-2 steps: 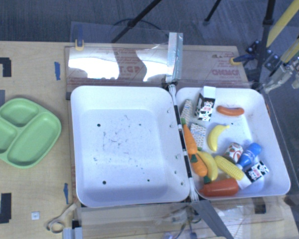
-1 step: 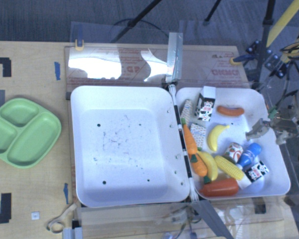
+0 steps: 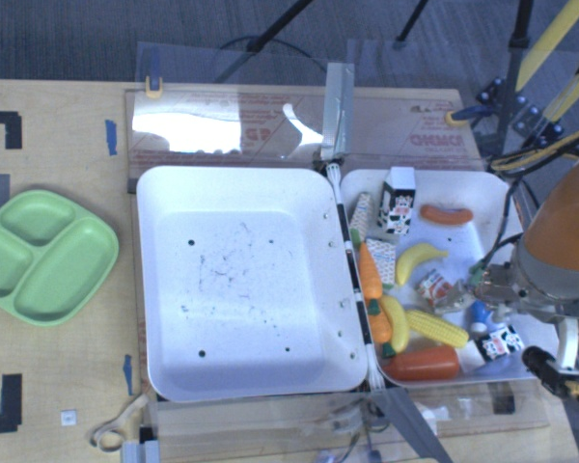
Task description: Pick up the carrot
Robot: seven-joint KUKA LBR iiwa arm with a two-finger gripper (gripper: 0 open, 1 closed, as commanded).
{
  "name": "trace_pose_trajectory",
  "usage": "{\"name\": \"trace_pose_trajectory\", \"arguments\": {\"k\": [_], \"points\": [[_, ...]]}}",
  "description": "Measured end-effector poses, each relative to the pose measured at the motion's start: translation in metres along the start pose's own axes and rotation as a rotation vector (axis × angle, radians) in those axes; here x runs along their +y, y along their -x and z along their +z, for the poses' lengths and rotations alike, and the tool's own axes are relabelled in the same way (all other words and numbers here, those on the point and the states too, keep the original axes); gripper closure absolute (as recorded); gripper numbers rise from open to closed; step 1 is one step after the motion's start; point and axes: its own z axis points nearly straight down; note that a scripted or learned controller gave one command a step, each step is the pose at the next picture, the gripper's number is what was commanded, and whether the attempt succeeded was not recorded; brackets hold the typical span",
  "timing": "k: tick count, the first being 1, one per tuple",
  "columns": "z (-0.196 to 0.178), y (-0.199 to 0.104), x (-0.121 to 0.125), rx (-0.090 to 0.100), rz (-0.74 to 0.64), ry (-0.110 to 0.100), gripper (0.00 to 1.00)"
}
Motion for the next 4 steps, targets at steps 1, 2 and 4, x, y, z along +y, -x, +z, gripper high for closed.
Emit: {"name": "trace_pose_trajectory", "arguments": {"k": [1,2,4], "points": [[0.029,-0.048,0.009,-0.002,0.055,0.004,0.0],[0.028,-0.067,0.0,-0.005,-0.092,0.012,0.0],[0.028,-0.065,-0.009,-0.004,-0.16,0.011,0.0]]}}
